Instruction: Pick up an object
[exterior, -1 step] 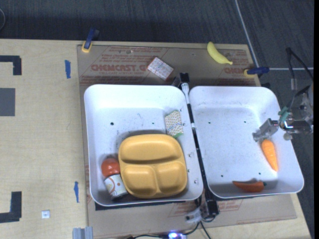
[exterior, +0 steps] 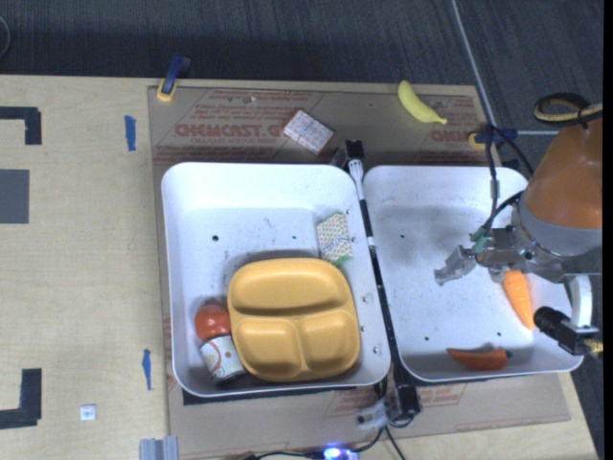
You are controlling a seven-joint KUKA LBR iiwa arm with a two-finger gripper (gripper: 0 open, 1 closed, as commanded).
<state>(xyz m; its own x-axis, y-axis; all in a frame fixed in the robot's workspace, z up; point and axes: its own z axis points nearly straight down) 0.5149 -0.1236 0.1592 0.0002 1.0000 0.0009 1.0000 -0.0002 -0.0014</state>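
Observation:
My gripper (exterior: pixel 476 258) hangs over the right side of the right bin (exterior: pixel 421 199), below the arm's orange band. An orange carrot (exterior: pixel 518 298) lies just beneath and beside it, near the bin's right wall. I cannot tell whether the carrot touches the gripper. A red chili pepper (exterior: pixel 477 356) lies along the front wall of the same bin.
The left bin (exterior: pixel 192 209) holds a yellow divided tray (exterior: pixel 290 316), a red and white can (exterior: pixel 216 341) at its front left and a patterned packet (exterior: pixel 334 236). Behind the bins, a yellow banana (exterior: pixel 420 103) and a small patterned card (exterior: pixel 306 130) lie on cardboard.

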